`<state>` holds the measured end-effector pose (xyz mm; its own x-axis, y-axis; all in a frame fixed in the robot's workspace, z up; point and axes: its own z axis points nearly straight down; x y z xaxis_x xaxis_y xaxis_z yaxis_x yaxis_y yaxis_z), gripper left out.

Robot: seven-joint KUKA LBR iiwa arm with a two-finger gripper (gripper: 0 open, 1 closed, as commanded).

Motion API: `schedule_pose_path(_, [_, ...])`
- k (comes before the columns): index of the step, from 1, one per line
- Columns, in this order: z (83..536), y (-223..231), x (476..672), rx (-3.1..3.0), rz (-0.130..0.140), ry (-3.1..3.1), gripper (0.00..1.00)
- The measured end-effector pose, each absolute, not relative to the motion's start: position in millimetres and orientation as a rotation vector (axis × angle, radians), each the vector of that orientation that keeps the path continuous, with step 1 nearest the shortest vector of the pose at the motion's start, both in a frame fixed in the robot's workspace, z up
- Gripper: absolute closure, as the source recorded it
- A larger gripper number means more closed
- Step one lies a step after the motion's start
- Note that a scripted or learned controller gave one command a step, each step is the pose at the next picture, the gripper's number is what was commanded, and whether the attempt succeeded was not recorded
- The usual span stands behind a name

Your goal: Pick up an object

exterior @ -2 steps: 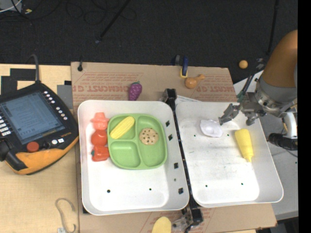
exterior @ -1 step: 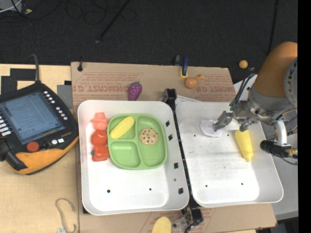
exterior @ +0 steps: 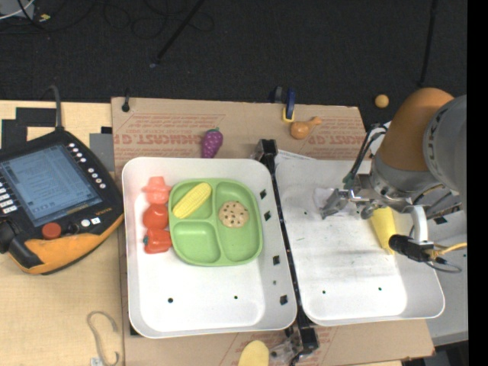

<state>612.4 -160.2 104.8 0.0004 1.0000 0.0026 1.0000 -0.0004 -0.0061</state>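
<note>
Bins are counted first: two shallow white ones, side by side on the tabletop (exterior: pixel 69 303); the left bin (exterior: pixel 152 303) is loaded, the right bin (exterior: pixel 358 280) is where the arm is seen. One green divided plate (exterior: pixel 200 244) is laid in the left bin, with three compartments; one yellow corn cob (exterior: pixel 191 200) is lodged in its upper-left compartment and one cookie (exterior: pixel 233 215) in its upper-right. One red and pink toy (exterior: pixel 155 215) is set just beside the plate, along its left edge. One yellow cylinder (exterior: pixel 382 226) is found in the right bin, near its right wall, close under the wrist. Outside the bins, one purple grape bunch (exterior: pixel 212 141) and one orange pear-shaped piece (exterior: pixel 303 127) are seen on the cardboard behind; one small orange ball (exterior: pixel 381 101) is further back; one yellow item (exterior: pixel 254 352) is cut off at the lower edge; one control tablet (exterior: pixel 53 197) is rested on the tabletop at far left.

Arm now: reached in from the right, orange band (exterior: pixel 415 132) raised above the right bin; gripper (exterior: pixel 333 202) is pointed left, low over the bin's upper middle; whether its fingers are parted or closed cannot be made out, and nothing is seen held between them.
</note>
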Motion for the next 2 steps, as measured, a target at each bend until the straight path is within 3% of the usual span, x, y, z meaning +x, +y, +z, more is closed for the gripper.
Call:
schedule_pose_path(1, [86.4,-159.1,612.0,-2.219,0.003,-2.219,0.0])
schedule_pose_path(2, [97.3,-160.5,611.7,-2.223,0.002,-2.215,1.0])
